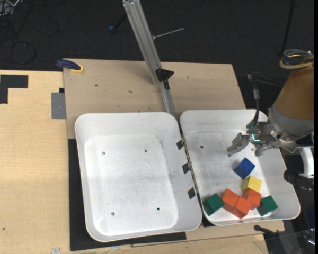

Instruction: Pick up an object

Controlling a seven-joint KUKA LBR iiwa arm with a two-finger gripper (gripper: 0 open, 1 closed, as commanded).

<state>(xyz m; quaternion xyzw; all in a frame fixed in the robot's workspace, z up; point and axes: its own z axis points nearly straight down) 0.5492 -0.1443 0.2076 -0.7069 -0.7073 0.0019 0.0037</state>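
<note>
bins: 2, left bin (pixel 128 176), right bin (pixel 214 136) | right bin blocks: 1 blue (pixel 244 168), 1 yellow (pixel 252 183), 2 orange (pixel 237 201), 2 green (pixel 213 202), clustered at 5 o'clock | gripper (pixel 248 145) spread wide, holding nothing, at 11 o'clock of blue

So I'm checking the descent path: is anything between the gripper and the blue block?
No. In the camera view, just bare white bin floor separates the gripper from the blue block.

Worktop (pixel 122 83): pale wood-look board, matt, lightly speckled. Left bin (pixel 128 173) and right bin (pixel 212 136): white plastic, matt, finely grained. Slanted rail (pixel 146 41): ribbed metal, dull silver. Pincer (pixel 249 145): grey metal, slight sheen. Blue block (pixel 244 168), yellow block (pixel 252 183), orange blocks (pixel 237 201), green blocks (pixel 213 202): smooth, solid-coloured, matt.
</note>
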